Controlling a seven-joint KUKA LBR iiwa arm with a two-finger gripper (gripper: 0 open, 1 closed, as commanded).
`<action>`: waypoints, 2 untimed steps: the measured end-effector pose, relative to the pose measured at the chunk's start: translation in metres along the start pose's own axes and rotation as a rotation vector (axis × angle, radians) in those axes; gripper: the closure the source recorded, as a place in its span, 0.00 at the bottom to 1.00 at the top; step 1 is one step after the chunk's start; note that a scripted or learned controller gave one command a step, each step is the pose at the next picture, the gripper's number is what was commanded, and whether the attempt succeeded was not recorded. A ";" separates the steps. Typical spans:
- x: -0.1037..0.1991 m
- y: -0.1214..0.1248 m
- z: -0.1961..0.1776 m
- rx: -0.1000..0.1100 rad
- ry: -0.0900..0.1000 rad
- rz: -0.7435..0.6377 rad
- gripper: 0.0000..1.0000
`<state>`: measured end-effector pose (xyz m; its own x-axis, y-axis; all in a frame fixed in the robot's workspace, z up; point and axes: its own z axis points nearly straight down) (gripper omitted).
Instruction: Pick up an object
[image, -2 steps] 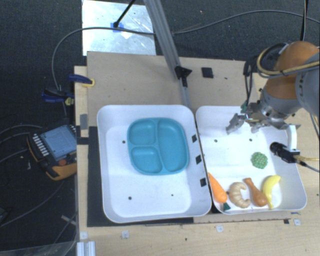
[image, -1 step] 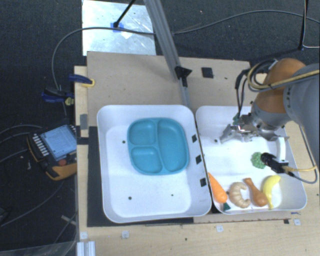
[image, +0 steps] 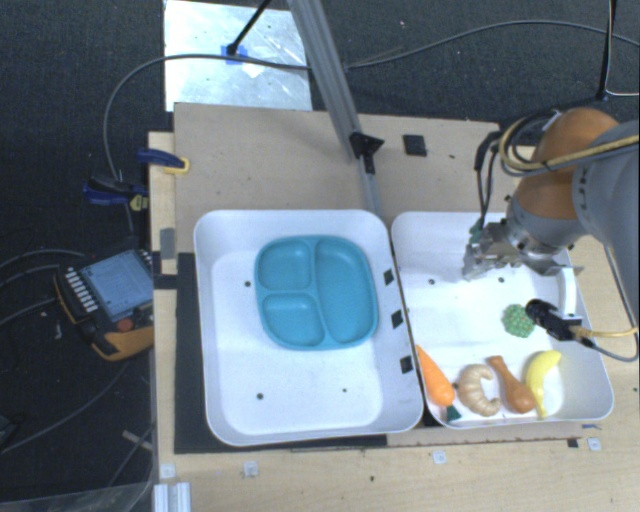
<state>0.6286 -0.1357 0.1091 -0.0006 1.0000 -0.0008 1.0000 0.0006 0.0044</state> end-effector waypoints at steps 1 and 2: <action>0.004 -0.001 -0.045 -0.001 0.000 -0.004 1.00; 0.001 -0.003 -0.090 -0.002 0.000 -0.003 1.00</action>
